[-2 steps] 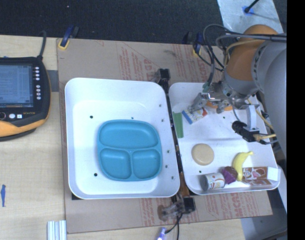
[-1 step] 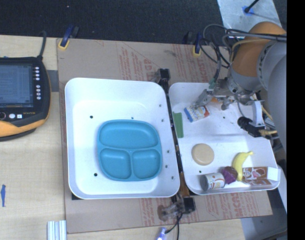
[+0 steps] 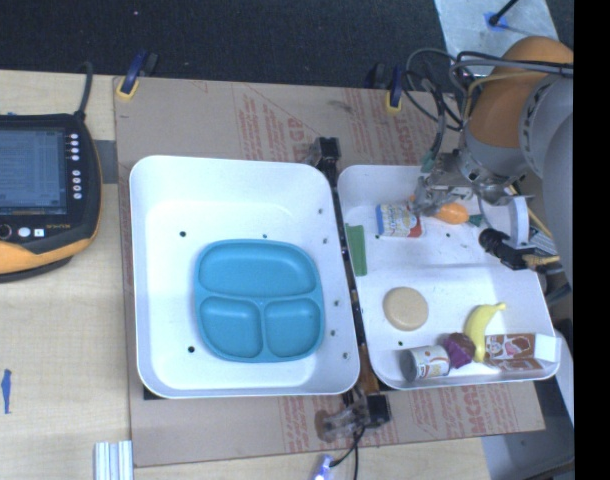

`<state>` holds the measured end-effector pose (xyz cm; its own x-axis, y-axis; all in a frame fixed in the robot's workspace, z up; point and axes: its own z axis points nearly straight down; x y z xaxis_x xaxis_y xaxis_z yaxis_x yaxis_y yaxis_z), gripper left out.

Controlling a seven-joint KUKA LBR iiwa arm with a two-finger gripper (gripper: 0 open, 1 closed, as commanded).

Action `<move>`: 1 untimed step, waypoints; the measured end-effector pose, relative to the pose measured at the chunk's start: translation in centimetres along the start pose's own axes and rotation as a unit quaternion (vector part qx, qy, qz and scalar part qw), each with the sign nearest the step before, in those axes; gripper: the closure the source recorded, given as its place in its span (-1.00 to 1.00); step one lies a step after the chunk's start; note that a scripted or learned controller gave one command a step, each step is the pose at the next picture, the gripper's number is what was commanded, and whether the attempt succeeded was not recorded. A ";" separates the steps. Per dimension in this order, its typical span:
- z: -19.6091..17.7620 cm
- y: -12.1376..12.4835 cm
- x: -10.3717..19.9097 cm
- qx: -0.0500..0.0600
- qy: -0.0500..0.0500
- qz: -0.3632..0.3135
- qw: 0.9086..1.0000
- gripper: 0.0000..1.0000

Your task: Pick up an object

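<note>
Because the small orange ball (image 3: 451, 211) at the right bin's (image 3: 440, 263) far edge looks light, smooth and prone to roll, grip across its middle; claw (image 3: 437, 190) state cannot be determined.

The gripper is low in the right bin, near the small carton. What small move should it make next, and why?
Probably a short shift toward the small carton. The gripper sits low at the far end of the right bin, between the carton and an orange object, and nothing is visibly between its fingers.
</note>
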<state>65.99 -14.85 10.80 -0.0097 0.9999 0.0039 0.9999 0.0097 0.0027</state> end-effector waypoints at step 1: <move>0.1 -0.2 0.2 0.006 0.003 0.000 1.000 -1.00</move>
<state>65.82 -14.67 10.71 -0.0104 0.9999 0.0105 0.9999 0.0105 -0.0088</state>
